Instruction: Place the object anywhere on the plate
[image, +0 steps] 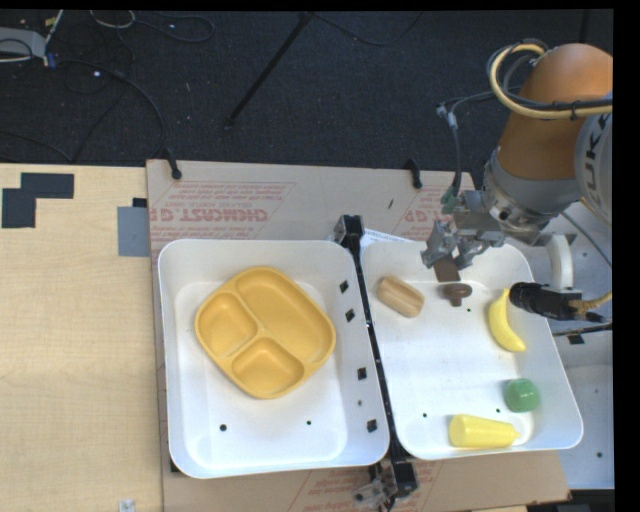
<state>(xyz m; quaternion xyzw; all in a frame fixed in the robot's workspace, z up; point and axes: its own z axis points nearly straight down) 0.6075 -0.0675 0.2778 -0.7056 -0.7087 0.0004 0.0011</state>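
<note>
The yellow three-compartment plate lies in the left bin with nothing on it. My gripper hangs over the back of the right bin. Just below and in front of it, a small brown piece rests on the bin floor. A tan rounded block lies to the gripper's lower left, near the divider between the bins.
The right bin also holds a yellow banana by its right wall, a green ball and a yellow wedge near the front right. The left bin has bare floor around the plate.
</note>
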